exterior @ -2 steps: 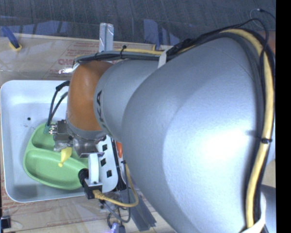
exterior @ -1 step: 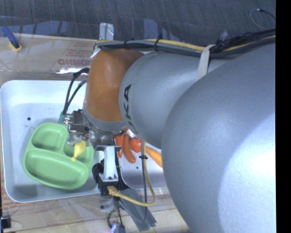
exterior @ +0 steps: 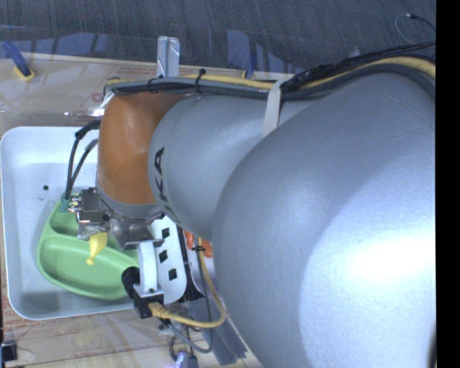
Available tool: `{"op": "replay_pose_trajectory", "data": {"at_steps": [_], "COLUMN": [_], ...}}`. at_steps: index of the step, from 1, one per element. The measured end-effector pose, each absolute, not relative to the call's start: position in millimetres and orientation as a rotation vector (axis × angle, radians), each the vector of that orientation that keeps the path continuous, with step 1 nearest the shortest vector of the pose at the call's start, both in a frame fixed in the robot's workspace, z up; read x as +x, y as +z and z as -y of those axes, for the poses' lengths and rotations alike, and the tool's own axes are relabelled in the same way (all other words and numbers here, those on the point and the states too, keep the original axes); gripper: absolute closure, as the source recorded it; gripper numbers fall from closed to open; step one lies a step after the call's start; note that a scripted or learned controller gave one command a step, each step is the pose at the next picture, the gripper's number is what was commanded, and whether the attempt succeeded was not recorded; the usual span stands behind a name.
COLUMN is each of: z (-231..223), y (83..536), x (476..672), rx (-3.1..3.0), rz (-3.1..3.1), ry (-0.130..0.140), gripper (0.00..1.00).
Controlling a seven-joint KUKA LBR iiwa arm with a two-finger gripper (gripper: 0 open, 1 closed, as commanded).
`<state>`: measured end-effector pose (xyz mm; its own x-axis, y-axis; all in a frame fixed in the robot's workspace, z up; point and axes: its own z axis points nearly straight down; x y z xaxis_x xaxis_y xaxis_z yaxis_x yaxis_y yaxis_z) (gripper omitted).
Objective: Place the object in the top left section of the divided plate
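Reaches in from the right and covers most of the view: a thick grey arm (exterior: 314,205), with an orange band (exterior: 126,152) just above the wrist. Runs along the top of the arm: a bundle of black and yellow cable (exterior: 345,69), strapped down with a pale tie. Drops down past the orange band toward the wrist: two thin black leads (exterior: 75,159).

Below the arm, at the left: a shallow white bin (exterior: 15,159) on the wooden tabletop (exterior: 54,90). Inside the bin, toward its near right part: a green divided plate (exterior: 65,263), lying flat, its right side hidden under the wrist.

Hangs low over the plate's far right part: the tool (exterior: 92,227), metal-coloured, pointing down. Open or closed: cannot tell, since the wrist and its fittings hide the tip.

Right at the tool's lower end, over the green surface: a small yellow object (exterior: 96,246), narrow and tilted. Gripped, or merely lying on the plate beneath the tool: cannot tell. Which section of the plate: cannot tell either, with the dividers mostly hidden.

Fixed to the wrist on the near side: a white box (exterior: 165,271) with black marks, and under it a looping yellow cable (exterior: 185,322).

At the far left corner of the tabletop: a blue item (exterior: 14,56) with a yellow tip. Stands upright at the far edge, behind the arm: a short metal post (exterior: 167,54).
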<state>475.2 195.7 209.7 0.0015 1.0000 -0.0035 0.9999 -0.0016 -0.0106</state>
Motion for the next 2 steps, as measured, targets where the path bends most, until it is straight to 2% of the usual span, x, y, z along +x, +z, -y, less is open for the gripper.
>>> {"op": "replay_pose_trajectory", "data": {"at_steps": [1,2], "z": [-165.0,-165.3], "y": [243.6,243.6], "x": [498.1,498.0], "rx": [-2.021,-2.020], "rz": [2.401,2.402], "ry": [0.009,0.009], "gripper": [1.00,0.00]}}
